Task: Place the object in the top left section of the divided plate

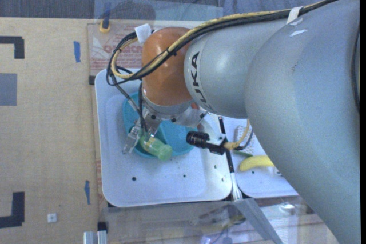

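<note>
**Arm over the blue plate**

Nearest to us is the grey arm (274, 66), which covers much of the bench. Under its orange band (166, 66) we see the gripper (134, 143) low over the blue plate (171, 137) in the left bin (171, 186). A green object (155, 149) lies just beside the gripper, touching the plate edge. A banana (254, 163) lies well apart.

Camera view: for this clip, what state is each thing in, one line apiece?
Arm: reaching in over the left bin, hiding much of it.
Pincer: low over the blue divided plate; finger state unclear.
Blue divided plate: flat in the left bin, mostly covered by the arm.
Green object: lying on the plate by the pincer; grip unclear.
Banana: lying in the right bin.
</note>
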Robot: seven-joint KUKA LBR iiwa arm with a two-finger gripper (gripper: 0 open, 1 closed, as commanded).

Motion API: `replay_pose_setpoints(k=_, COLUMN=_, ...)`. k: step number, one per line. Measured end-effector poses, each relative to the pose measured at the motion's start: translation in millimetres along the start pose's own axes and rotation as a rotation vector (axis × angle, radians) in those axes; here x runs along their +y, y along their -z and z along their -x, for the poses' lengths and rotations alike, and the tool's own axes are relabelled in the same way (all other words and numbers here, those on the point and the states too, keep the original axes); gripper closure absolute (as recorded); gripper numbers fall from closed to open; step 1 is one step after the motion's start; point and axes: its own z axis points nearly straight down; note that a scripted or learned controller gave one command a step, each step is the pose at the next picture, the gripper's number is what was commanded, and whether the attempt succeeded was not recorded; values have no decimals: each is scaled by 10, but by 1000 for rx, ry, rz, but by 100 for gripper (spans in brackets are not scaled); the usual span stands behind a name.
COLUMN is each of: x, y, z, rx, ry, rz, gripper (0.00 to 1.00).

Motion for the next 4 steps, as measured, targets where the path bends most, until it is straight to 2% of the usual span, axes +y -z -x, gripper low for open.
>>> replay_pose_setpoints(k=1, x=161, y=1736, z=559, rx=2, ry=-351, rz=-8, gripper=0)
replay_pose_setpoints(k=2, x=-352, y=255, z=186, rx=4, ry=-610, rz=-12, gripper=0)
replay_pose_setpoints(k=3, x=-362, y=356, z=214, rx=3, ry=-617, rz=-9, gripper=100)
replay_pose_setpoints(k=4, x=-368, y=456, z=238, rx=3, ry=-622, rz=-6, gripper=100)
